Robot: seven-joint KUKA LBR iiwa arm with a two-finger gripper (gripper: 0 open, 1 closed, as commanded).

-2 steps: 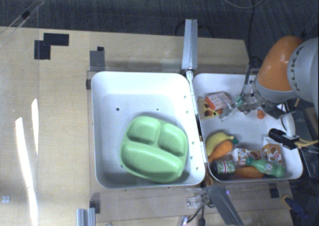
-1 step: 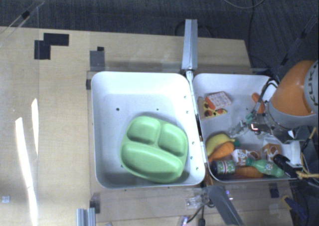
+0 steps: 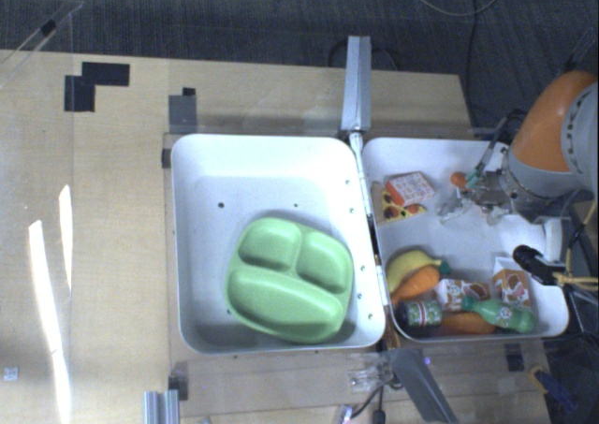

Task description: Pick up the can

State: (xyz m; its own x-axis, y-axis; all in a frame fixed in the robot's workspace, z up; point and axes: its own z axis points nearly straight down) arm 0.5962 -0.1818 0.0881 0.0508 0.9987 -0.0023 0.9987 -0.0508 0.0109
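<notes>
Now the can point(image 3: 423, 314) lies on its side at the near left corner of the right bin point(image 3: 440, 153), touching a carrot point(image 3: 418, 284) and a green bottle point(image 3: 501, 316). Well apart, at the bin's far right, the gripper point(image 3: 479, 199) hangs low; whether it is open or closed I cannot tell. A green divided tray point(image 3: 290, 278) fills the left bin point(image 3: 201, 226).

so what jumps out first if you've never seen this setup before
The big green divided tray draws the eye first, lying alone in the left bin. Next is the heap of toy food along the near edge of the right bin: a banana, a carrot, a small can and a green bottle. The arm's orange band stands out at the right, above the gripper.
</notes>
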